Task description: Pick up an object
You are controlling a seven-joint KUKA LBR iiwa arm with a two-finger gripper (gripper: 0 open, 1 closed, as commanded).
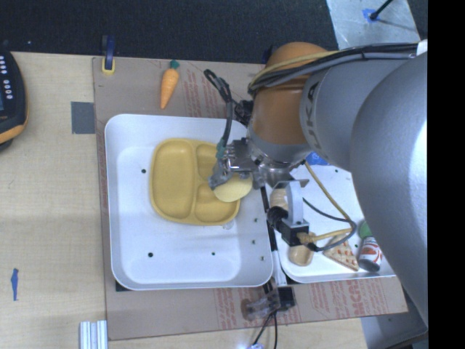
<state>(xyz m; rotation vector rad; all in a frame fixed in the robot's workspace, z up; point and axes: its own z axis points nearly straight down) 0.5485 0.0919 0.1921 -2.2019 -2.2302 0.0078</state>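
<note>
My desk [51, 217] is pale wood, with a brown cardboard sheet [182, 307] laid flat on it. On that sheet sit two white bins side by side, the left bin [127, 217] and the right bin [320, 273], and a toy carrot [168, 84] lies near the sheet's far edge. A grey square patch [83, 117] is stuck on the wood left of the sheet.

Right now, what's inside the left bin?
The left bin holds a yellow divided plate. A pale rounded object sits at the plate's right edge, under the tool. The arm covers the bin's right rim.
</note>
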